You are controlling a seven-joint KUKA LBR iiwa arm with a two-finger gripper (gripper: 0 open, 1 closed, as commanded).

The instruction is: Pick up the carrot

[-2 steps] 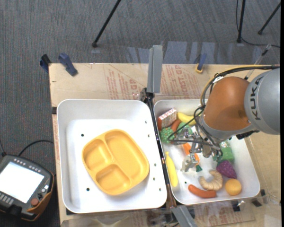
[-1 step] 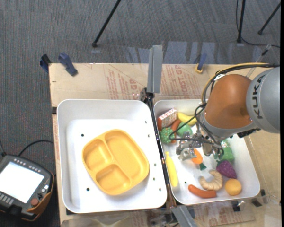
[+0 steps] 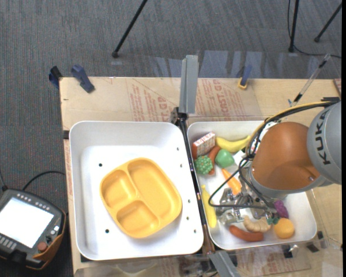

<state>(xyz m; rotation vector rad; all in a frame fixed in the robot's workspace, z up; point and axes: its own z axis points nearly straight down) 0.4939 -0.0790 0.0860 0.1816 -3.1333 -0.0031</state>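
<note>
Two white bins are set side by side on the tabletop: one yellow divided plate in the left, one carrot among crowded toy food in the right, just beside the gripper. Whether the jaws are apart cannot be told. A neighbouring piece could be pinched instead, given the crowding.

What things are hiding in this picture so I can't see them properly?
- Gripper: camera view, a tangle of metal and cables under the arm's orange band; open or shut, unclear.
- Carrot: camera view, lower end covered by the gripper.
- Purple toy: camera view, mostly tucked under the arm.
- Right bin: camera view, middle covered by the arm.
</note>
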